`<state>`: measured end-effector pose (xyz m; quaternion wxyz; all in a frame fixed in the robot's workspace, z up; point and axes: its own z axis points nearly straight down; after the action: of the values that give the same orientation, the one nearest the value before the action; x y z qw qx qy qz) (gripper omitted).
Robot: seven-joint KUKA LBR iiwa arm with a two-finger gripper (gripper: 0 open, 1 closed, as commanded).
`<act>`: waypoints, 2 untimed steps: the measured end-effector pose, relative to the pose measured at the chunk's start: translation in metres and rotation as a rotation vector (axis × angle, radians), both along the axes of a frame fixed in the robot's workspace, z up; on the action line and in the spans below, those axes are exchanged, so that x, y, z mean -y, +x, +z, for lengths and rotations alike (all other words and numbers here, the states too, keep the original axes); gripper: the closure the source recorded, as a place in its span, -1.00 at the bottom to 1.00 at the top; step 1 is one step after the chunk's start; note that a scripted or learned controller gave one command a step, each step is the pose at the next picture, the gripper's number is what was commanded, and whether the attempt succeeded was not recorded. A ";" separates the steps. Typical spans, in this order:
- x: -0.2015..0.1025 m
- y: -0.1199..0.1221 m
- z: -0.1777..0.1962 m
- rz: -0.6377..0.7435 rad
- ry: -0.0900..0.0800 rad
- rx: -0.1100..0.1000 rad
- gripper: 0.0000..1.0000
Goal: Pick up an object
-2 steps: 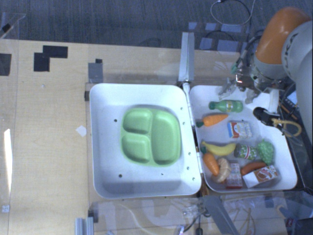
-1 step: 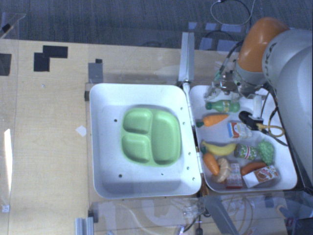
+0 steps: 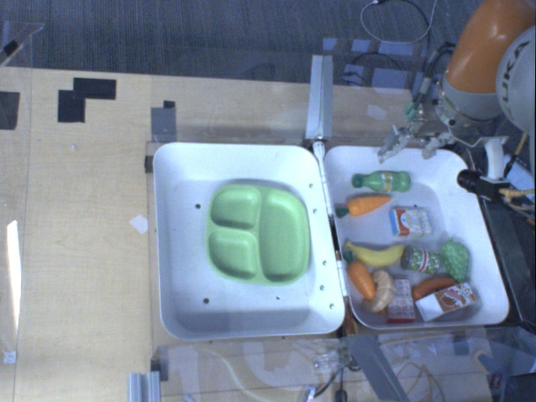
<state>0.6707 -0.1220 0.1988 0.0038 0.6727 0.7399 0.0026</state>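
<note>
Camera view looks down on the pale wooden tabletop (image 3: 84, 249), and sitting across the middle are two shallow white bins side by side. Left bin (image 3: 180, 308) carries a green sectioned tray (image 3: 260, 233), lying flat at its centre. Right bin (image 3: 494, 296), toward the right of the frame, is crowded with toy groceries. Up in the upper right corner we have the arm (image 3: 490, 44), its orange band showing, and its end effector (image 3: 412, 143) hangs over the far rim of the right bin with its two fingers spread apart and nothing between them. Just below it lies a green bottle (image 3: 382, 181) on its side, and under that an orange carrot (image 3: 367, 206). Right of the carrot sits a small white and red carton (image 3: 410, 221). Lower down, a yellow banana (image 3: 374, 254) stretches across, with a green broccoli (image 3: 456, 260) at the right wall. At the bin's lower left, a second carrot (image 3: 362, 280) leans against a tan piece too small to identify.
</note>
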 end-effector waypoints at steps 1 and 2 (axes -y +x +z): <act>-0.018 0.000 -0.109 0.155 -0.001 -0.003 -1.00; -0.019 0.003 -0.096 0.156 -0.003 0.009 1.00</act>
<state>0.6740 -0.1028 0.1027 0.0078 0.6130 0.7900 0.0047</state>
